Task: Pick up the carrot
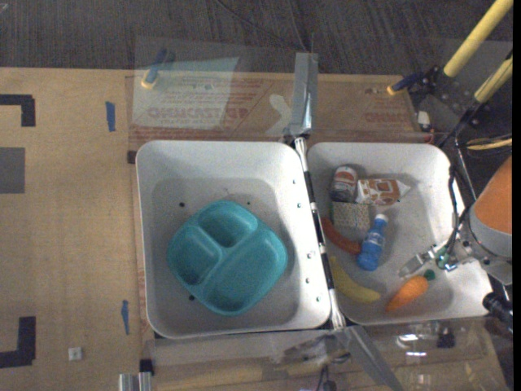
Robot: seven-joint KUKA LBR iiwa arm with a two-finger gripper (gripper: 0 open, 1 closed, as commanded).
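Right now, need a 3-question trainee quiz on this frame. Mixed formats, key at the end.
1. True or false: the carrot lies in the same bin as the teal divided plate.
2. Multiple choice: which item lies nearest the carrot? A) banana B) small carton C) can
3. Fill in: the gripper sits just above the carrot's ____ leafy end.

Key:
1. False. The carrot is in the right bin; the plate is in the left bin.
2. A. The banana lies just left of the carrot along the bin's near side.
3. Green.
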